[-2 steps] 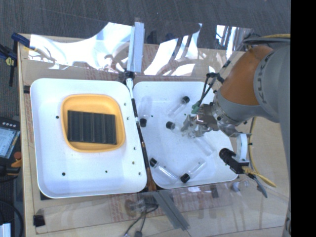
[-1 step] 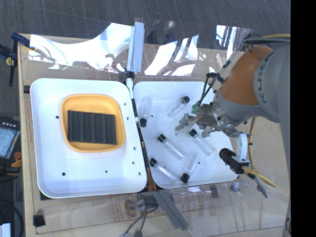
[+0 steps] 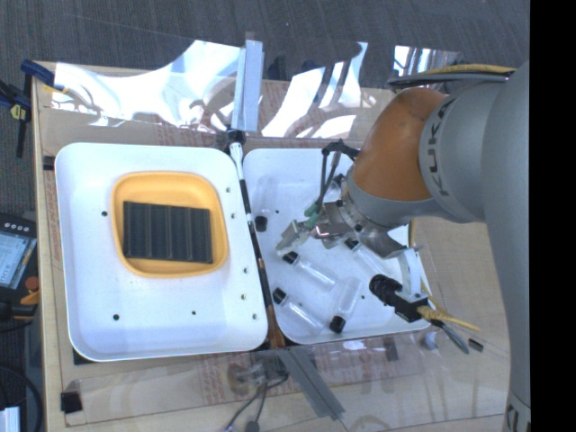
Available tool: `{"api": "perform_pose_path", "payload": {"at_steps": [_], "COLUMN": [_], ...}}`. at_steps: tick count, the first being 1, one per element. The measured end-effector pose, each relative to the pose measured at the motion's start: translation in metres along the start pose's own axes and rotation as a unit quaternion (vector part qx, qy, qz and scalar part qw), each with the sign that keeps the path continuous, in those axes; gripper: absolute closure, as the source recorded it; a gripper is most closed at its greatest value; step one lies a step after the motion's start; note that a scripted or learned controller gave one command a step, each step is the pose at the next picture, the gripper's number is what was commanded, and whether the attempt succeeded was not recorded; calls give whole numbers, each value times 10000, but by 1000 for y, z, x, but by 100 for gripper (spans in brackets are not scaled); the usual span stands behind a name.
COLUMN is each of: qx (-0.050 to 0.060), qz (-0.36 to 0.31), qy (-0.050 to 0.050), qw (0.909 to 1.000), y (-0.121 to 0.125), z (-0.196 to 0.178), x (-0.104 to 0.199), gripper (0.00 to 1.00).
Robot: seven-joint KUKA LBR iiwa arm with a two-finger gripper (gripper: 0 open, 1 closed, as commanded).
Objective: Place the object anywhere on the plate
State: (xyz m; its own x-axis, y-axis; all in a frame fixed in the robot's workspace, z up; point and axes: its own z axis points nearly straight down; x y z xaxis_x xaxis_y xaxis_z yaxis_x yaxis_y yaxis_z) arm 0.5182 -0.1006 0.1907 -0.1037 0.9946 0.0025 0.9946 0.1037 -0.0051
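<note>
In left bin (image 3: 81, 241): one yellow plate (image 3: 168, 226); hand (image 3: 297, 235) over right bin (image 3: 270, 174).

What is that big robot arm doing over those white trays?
The grey and orange robot arm is reaching into the right bin, where small clear tubes with black caps lie scattered. Its gripper hangs just above them. The yellow plate with the dark ridged middle sits in the left bin, with no tube on it yet.
</note>
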Motion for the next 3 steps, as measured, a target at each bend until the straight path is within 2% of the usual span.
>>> {"api": "perform_pose_path", "payload": {"at_steps": [1, 2, 3], "qx": [7, 4, 6], "qz": [-1021, -2601, -3911], "qy": [-2, -3, -4], "qw": [9948, 9656, 9203], "y": [-6, -35, -35], "z": [0, 0, 0], "x": [47, 34, 71], "gripper": [0, 0, 0]}}
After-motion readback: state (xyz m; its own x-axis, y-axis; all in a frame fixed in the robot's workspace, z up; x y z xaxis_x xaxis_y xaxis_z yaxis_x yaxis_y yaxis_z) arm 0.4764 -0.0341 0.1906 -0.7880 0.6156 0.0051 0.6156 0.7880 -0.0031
